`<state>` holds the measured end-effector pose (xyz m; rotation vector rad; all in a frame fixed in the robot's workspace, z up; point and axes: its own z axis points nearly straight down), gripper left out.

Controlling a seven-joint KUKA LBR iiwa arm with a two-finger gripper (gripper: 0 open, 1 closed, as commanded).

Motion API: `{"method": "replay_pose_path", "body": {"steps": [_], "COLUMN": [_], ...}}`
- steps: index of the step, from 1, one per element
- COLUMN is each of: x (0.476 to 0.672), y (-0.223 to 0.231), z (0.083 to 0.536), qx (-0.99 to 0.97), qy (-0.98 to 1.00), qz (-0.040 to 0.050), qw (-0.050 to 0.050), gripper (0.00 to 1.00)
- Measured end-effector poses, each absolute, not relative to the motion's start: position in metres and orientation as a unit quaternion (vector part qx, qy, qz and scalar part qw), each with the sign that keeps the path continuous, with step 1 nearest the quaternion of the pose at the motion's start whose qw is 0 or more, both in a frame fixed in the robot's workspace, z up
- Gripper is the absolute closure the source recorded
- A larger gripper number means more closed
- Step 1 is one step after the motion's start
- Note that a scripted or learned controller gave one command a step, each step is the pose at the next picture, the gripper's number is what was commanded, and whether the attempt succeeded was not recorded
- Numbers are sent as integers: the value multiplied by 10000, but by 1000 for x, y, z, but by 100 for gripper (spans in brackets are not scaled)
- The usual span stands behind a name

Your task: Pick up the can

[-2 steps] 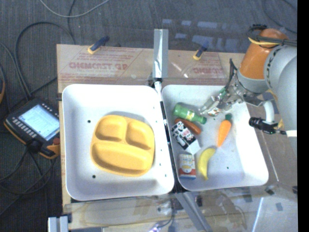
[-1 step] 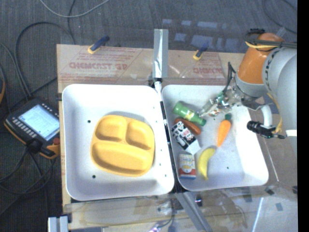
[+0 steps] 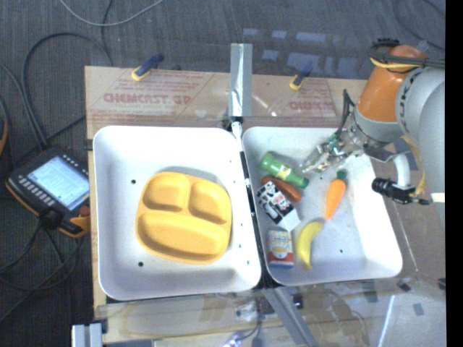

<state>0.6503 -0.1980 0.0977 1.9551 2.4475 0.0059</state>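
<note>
The can (image 3: 280,247) stands upright at the right bin's lower left, well below-left of the gripper (image 3: 327,154), whose finger state cannot be told.

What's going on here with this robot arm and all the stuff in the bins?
A grey arm with a two-finger gripper is reaching into the right bin, near its far side by a green bottle and a carrot. It is meant to pick up the can, which lies untouched at the near side beside a banana. The left bin holds a yellow divided tray.
</note>
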Motion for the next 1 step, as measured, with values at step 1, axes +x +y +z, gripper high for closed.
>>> {"method": "replay_pose_path", "body": {"steps": [1], "x": [669], "y": [-182], "z": [204], "qx": [6327], "qy": [7744], "qz": [-4], "qw": [0], "gripper": [100]}}
